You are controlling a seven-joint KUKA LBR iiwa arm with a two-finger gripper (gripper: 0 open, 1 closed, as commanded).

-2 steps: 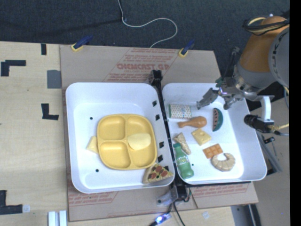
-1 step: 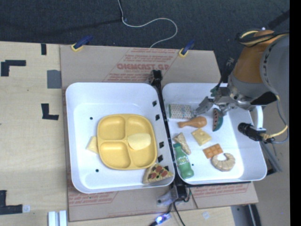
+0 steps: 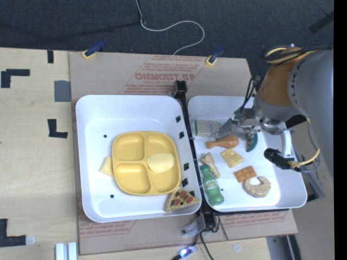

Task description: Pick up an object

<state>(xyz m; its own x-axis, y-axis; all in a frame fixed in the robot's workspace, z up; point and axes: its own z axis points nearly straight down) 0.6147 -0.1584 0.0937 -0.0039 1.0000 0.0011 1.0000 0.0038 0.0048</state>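
Note:
My gripper (image 3: pixel 239 135) is low over the back of the right bin (image 3: pixel 287 199), and it is open. One grey finger (image 3: pixel 226 128) points left and the other, dark finger (image 3: pixel 251 141) points down. Between and just below them lies the thick end of an orange-brown drumstick (image 3: pixel 222 142); nothing is held. Close by lie a yellow cheese square (image 3: pixel 232 157), an orange waffle piece (image 3: pixel 244 174), a pale ring-shaped donut (image 3: pixel 256 186), a green bottle (image 3: pixel 211 184), a beige chunk (image 3: pixel 209 164) and a grey mesh pad (image 3: pixel 204 127).
The left bin (image 3: pixel 92 118) holds a yellow divided plate (image 3: pixel 130 145) with a pale round piece (image 3: pixel 160 162) on it. A yellow wedge (image 3: pixel 105 167) sits to the plate's left and a pizza slice (image 3: pixel 181 200) at the bin's front right. The arm (image 3: pixel 282 85) comes in from the right.

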